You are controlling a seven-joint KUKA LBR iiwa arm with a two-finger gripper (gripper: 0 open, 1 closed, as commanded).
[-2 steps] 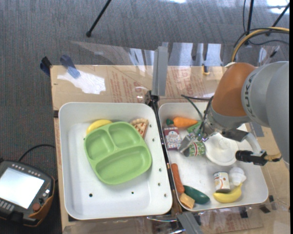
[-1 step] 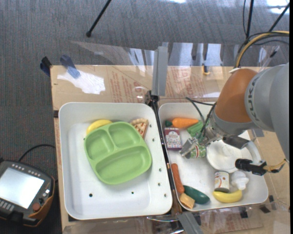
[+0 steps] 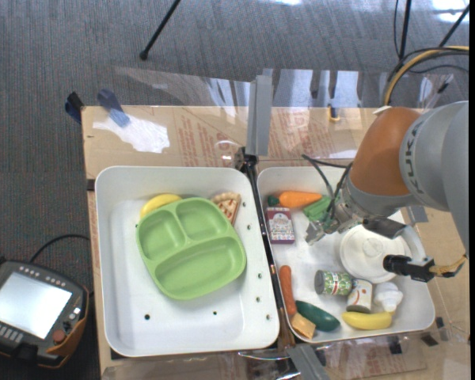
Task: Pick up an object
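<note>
My gripper (image 3: 319,229) hangs low over the upper middle of the right bin (image 3: 418,301). It is just below a green vegetable (image 3: 320,207) and an orange carrot (image 3: 299,199), and right of a small pink and white carton (image 3: 280,225). A white round lid (image 3: 368,252) lies directly to its right. Nothing shows in its grasp. Nearer the front lie a green-labelled can (image 3: 332,283), a thin red sausage (image 3: 286,288), a dark green cucumber (image 3: 317,315), a banana (image 3: 367,320), a cheese wedge (image 3: 303,325) and a small white cup (image 3: 362,295).
The left bin (image 3: 115,291) holds a green divided tray (image 3: 191,248), with a yellow piece (image 3: 160,203) and a pizza slice (image 3: 228,206) at its back edge. The bulky orange-banded arm (image 3: 388,165) covers the right bin's back right. A tablet (image 3: 32,307) lies on the floor at left.
</note>
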